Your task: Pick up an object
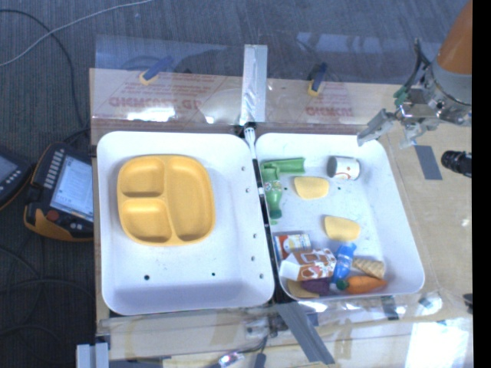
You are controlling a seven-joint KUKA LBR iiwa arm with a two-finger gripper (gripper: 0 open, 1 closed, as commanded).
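- Above the right bin's [399, 205] far right corner hangs the end effector [395, 125], its fingers spread wide with nothing between them.
- At that bin's near edge, a carton [307, 265], a blue bottle [344, 260] and a carrot [362, 284] crowd together.
- Two yellow pieces [341, 227] lie mid-bin, with a green toy [274, 176] beside the dividing wall.
- Near the far edge lies a small can [343, 168].
- In the left bin [230, 282] rests a yellow divided plate [164, 198].

The arm [459, 33] reaches in from the upper right corner, its orange band at the frame's edge, with the grey wrist angled down and leftward and the tool [395, 125] spread open, holding nothing between its fingers.
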